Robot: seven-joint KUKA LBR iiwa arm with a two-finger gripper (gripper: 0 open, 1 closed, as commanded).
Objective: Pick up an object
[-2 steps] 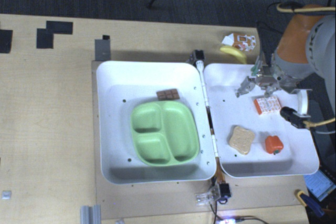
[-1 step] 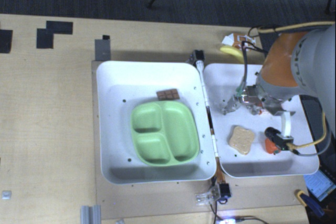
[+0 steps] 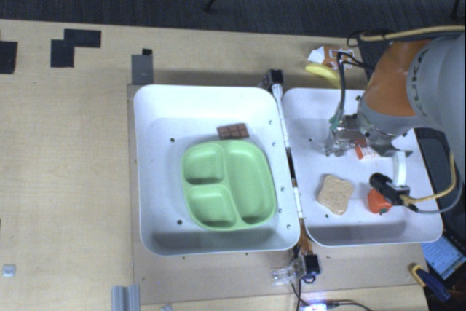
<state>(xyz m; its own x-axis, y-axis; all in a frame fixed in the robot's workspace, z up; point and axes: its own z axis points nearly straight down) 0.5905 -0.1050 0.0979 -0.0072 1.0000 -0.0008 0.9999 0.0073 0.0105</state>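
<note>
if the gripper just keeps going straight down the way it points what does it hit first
Most likely the bare floor of the right bin. The gripper points down, above and apart from the slice of bread, though depth is hard to judge.

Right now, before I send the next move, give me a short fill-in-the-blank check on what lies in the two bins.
1. The green divided tray lies in the ____ bin as the camera sees it.
2. The small brown chocolate piece lies just beyond the tray's far edge, in the ____ bin as the tray.
3. The tan bread slice lies in the ____ bin.
4. The pincer hangs over the ____ bin.

Missing words: left; same; right; right
</note>
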